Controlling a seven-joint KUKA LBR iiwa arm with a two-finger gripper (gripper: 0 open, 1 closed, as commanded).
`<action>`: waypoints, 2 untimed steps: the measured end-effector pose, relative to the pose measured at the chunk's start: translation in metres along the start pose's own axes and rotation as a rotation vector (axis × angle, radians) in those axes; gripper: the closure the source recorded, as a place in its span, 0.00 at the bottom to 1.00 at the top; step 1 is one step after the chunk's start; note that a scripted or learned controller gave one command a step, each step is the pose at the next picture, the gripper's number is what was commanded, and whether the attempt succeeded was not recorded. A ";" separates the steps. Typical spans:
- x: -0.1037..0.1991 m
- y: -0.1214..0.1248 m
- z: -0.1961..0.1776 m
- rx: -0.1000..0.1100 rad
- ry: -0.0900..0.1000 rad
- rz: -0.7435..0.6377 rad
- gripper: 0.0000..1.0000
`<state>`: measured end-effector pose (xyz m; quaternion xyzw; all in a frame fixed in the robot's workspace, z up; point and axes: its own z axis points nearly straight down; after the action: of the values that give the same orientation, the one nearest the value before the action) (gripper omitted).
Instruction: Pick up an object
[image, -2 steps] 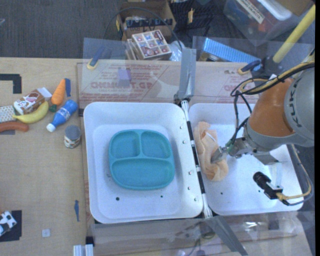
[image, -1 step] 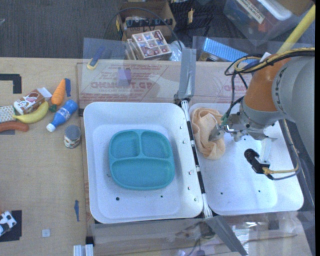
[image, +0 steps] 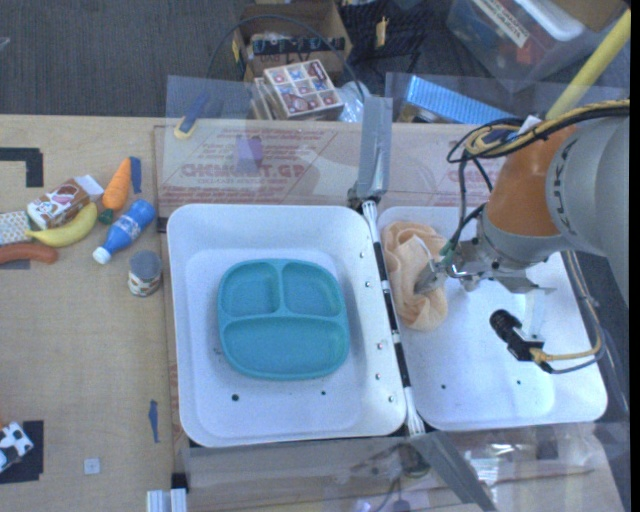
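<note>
Evidently the tan cloth (image: 415, 272) is soft, light and crumpled, so a raised fold is best pinched. Whether the pincer (image: 436, 275) is open cannot be told.

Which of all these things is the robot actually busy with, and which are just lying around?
In the job: gripper, tan cloth, right bin.

Lying about: teal divided plate, left bin, banana, carrot, blue bottle, small can.
</note>
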<state>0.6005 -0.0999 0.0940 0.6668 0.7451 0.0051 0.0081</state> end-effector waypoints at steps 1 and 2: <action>-0.005 0.066 0.003 0.007 0.000 -0.028 0.00; -0.003 0.067 -0.008 0.004 0.000 -0.032 1.00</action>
<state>0.6677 -0.0952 0.1034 0.6547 0.7559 0.0033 0.0068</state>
